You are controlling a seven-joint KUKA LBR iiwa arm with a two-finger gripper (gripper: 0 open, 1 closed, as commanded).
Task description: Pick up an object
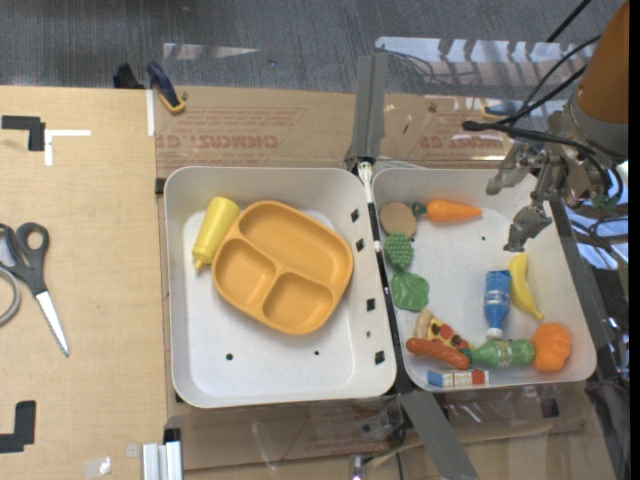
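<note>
My gripper (516,206) hangs over the back right part of the right bin (470,258), open, with nothing between its fingers. One fingertip (519,236) sits just above the top end of a yellow banana (523,286). A blue bottle (497,301) lies left of the banana. An orange carrot (452,210) lies to the gripper's left, near the bin's back wall. Along the front of the bin lie an orange fruit (552,346), a green bottle (503,352), a red sausage (437,352) and a pizza slice (437,328).
A brown round piece (397,218) and two green toys (404,273) lie at the right bin's left side. The left bin (190,368) holds an orange divided plate (277,265) and a yellow bottle (214,230). Scissors (35,278) lie on the bench at left. Cables hang at the right.
</note>
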